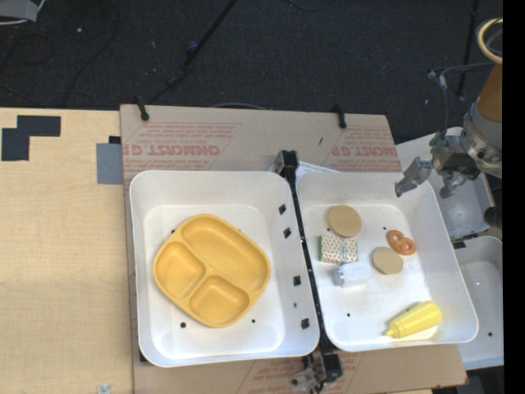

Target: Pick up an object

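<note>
Bins of shallow white plastic sit side by side across the lower middle of the frame, resting on a brown cardboard sheet (246, 138) printed with red lettering, which lies on a pale wooden bench (57, 261). The left bin (139, 302) holds a yellow plastic tray with three compartments (212, 269), lying flat and turned at a slant, near the bin's centre. The right bin (447, 245) carries the small things: a round tan disc (344, 221) towards its upper middle; just below that, a small square packet with a green and white pattern (339, 249), touching or almost touching the disc; below the packet, a small pale grey block (351, 274); to the right, a second tan disc (387, 261), and just above that an orange ring-shaped piece (401, 242), the two touching or nearly so. In the bin's lower right corner lies a yellow squeeze bottle (415, 320) on its side, well apart from the rest. At the right edge of the frame, above the right bin's upper right corner, the grey arm reaches in, and its two-finger gripper (431, 179) hangs over the bin's far rim, its two dark fingers (408, 179) spread apart with nothing between them. None of the items in the bin touches the gripper.
</note>
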You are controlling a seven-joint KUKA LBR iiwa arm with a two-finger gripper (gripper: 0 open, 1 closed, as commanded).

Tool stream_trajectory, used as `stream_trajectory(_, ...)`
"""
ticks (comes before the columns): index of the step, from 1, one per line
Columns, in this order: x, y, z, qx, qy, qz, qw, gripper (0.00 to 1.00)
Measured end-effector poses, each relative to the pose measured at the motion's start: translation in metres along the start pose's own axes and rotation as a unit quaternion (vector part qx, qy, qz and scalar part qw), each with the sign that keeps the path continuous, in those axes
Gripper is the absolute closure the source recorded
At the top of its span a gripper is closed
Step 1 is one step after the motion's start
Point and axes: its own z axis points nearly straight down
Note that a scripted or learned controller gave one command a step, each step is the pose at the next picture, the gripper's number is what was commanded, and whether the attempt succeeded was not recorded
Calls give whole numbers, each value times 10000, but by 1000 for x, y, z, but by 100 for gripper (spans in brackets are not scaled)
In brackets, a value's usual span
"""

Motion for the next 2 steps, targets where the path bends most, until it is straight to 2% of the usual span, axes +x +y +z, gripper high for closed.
stream_trajectory(1, 1, 2, -8, -59, -12, -13, 10000, 0)
stream_trajectory(2, 1, -4, 38, -40, -9, -11, 10000, 0)
